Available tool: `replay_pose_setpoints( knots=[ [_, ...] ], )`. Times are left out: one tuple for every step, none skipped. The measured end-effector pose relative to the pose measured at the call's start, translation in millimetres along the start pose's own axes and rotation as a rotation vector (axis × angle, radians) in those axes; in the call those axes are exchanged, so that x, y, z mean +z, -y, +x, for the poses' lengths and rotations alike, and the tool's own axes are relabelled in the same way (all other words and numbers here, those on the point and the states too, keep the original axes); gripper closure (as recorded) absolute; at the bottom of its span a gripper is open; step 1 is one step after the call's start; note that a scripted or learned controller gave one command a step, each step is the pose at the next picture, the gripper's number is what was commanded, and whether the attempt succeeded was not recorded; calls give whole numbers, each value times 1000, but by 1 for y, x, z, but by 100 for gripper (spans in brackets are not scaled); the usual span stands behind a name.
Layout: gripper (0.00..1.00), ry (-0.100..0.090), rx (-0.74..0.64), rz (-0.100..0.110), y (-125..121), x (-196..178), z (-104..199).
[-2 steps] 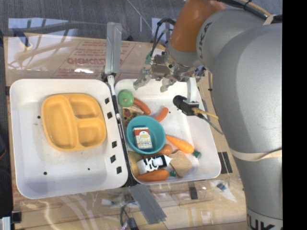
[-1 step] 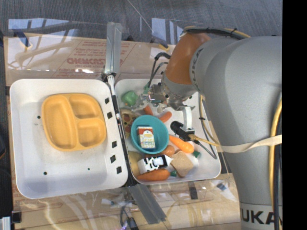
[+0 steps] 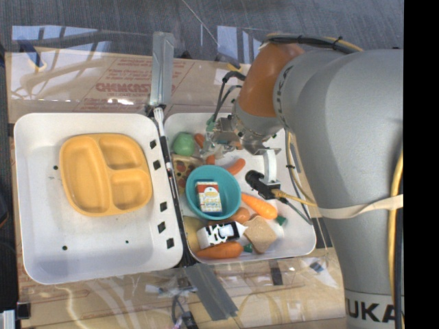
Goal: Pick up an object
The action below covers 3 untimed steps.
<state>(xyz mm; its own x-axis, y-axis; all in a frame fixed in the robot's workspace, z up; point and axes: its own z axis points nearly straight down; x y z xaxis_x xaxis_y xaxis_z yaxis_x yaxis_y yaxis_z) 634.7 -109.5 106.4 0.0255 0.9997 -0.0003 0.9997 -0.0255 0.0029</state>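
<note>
The arm comes in from the right of the frame, and its gripper (image 3: 221,134) sits low over the upper part of the right bin (image 3: 302,242), just right of centre. You cannot tell from this angle whether the tool is parted or closed, nor whether it has anything; the wrist housing hides the working end.

No object is named, so any item in the right bin qualifies. Nearest the tool are a green ball (image 3: 183,143) to its left and a small carrot (image 3: 235,165) just below it. Further down the frame lie a teal bowl (image 3: 212,192) with a small carton (image 3: 209,197) inside, a larger carrot (image 3: 259,205), a black and white item (image 3: 221,232) and a tan block (image 3: 260,234).

The left bin (image 3: 41,252) carries a yellow divided tray (image 3: 105,172).

Recommendation: the items are crowded and touching. Choose the ball or the small carrot, centre squarely over it before closing, and lift straight up so neighbours are not dragged.
</note>
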Motion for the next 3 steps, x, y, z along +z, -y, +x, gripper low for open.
replay_pose_setpoints(
  knots=[
    [100,0,-82,-3,49,-90,28],
    [100,-5,263,-10,73,3,5],
    [100,4,22,-16,72,2,8]
  ],
)
